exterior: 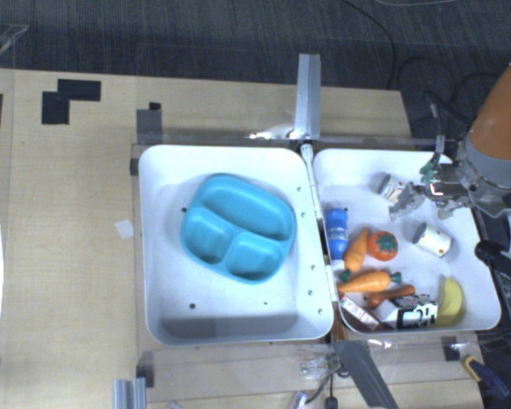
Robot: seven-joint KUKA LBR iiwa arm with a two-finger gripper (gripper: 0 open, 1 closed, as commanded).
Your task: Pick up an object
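Lowest in frame, a black-and-white box (413, 315) and banana (450, 300) lay in the right bin (490, 313). I saw the gripper (406, 196) above them, upper right, fingers spread, gripping nothing.

Arm (504, 126) cut off at right edge, jaws' state unclear (blurred), black-and-white item (413, 315) partly under banana (450, 300).

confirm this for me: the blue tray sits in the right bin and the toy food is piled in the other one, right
Not quite. The camera view shows the blue tray in the left bin, not the right one. The toy food, such as the carrot, tomato and banana, is piled in the other one, the right bin, where the gripper hangs.
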